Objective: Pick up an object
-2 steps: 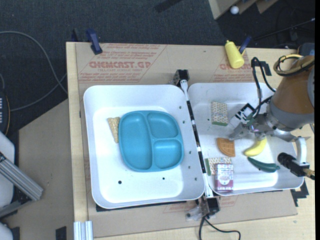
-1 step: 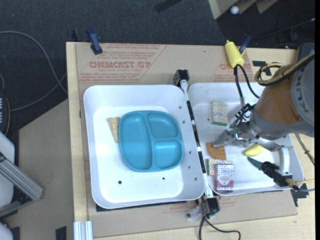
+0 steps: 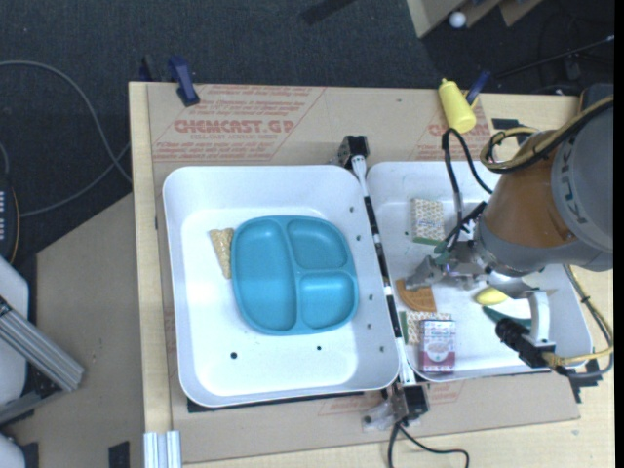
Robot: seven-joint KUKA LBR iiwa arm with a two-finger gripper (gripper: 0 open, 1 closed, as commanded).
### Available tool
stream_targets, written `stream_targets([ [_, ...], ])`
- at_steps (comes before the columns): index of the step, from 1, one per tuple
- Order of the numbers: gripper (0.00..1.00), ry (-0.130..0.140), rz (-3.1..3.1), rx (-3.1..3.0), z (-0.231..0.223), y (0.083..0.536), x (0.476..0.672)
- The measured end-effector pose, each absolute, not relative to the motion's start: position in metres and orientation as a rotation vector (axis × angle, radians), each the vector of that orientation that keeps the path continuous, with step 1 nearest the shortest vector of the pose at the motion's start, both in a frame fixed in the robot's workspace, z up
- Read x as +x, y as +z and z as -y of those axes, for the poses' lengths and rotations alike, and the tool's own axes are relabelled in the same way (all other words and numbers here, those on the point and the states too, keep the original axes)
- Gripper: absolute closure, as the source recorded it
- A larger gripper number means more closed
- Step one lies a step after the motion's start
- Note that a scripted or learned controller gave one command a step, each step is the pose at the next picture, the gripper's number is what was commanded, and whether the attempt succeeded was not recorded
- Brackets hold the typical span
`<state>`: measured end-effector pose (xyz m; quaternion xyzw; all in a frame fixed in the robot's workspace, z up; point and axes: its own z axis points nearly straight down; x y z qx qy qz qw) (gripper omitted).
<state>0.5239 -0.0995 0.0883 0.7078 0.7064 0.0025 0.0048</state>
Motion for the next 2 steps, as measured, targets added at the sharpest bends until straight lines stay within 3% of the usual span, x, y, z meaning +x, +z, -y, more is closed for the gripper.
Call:
stream_targets([
  [1, 1.0, 0.015, -2.213, 2.215, 0.0977, 0.0993, 0.5254],
  [2, 0.0, 0.014, -2.213, 2.215, 0.098, 0.0993, 0.5253],
])
